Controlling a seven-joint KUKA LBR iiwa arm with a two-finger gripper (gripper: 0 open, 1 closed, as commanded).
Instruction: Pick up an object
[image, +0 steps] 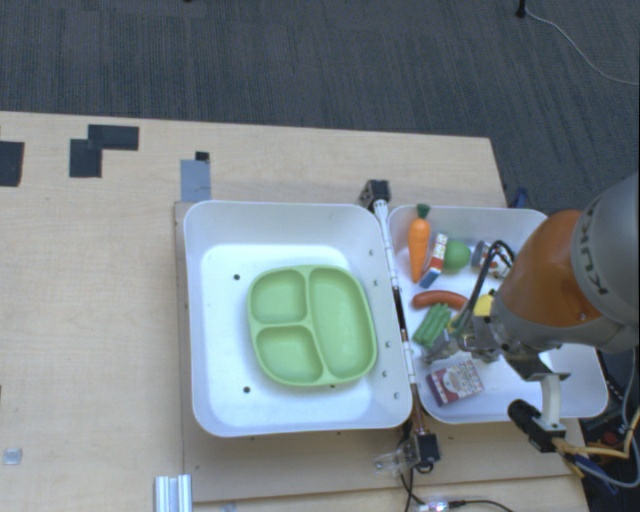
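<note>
A: Objects for picking lie in the right bin (590, 395), one of two shallow white bins side by side on a pale wooden bench (90, 330). What is among them?

B: An orange toy carrot (418, 243) with a green top lies near the bin's far left corner. Just beside it, to the right, is a small white, red and blue packet (437, 256), and next to that a round green ball (456, 254). Nearer the camera lie a red sausage-shaped piece (438, 298) and, below it, a green ridged vegetable (433, 323). A flat red and white packet (455, 382) rests close to the bin's near edge.

A: And the left bin (215, 330)?

B: It holds a light green plate (311, 326) with three compartments, lying flat around the middle.

A: Where is the arm (560, 280)?

B: It reaches in from the right, grey with a wide orange band, and hangs over the right bin. The gripper (462, 338) sits low over the bin, between the green ridged vegetable and the flat red and white packet, close to both.

A: Are the jaws released or clenched?

B: I cannot tell; the wrist and cables cover them, and nothing is visibly held between them.

A: Anything else on the bench?

B: Dark square markers (100, 150) lie at the far left.
</note>
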